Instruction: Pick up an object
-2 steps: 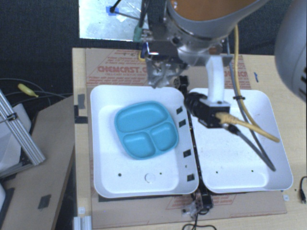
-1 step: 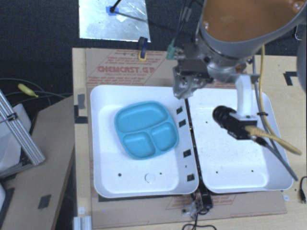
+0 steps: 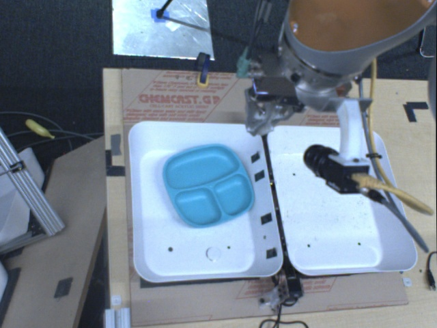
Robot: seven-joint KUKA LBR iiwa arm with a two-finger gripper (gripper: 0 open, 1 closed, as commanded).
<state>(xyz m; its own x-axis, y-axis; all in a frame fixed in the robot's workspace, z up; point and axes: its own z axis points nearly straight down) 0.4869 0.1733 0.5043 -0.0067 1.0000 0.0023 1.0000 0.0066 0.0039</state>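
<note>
My gripper (image 3: 263, 118) hangs at twelve o'clock over the bins' shared wall, its spread unreadable to me, so I should swing toward eight o'clock and pinch the blue divided plate (image 3: 207, 184) by its rim in the left bin (image 3: 147, 203).

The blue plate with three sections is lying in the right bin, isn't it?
Not quite. The blue plate does have three sections, but it lies in the left bin, not the right bin. The camera view shows it there, flat on the bin floor, with the tool up above the divider between the bins.
</note>
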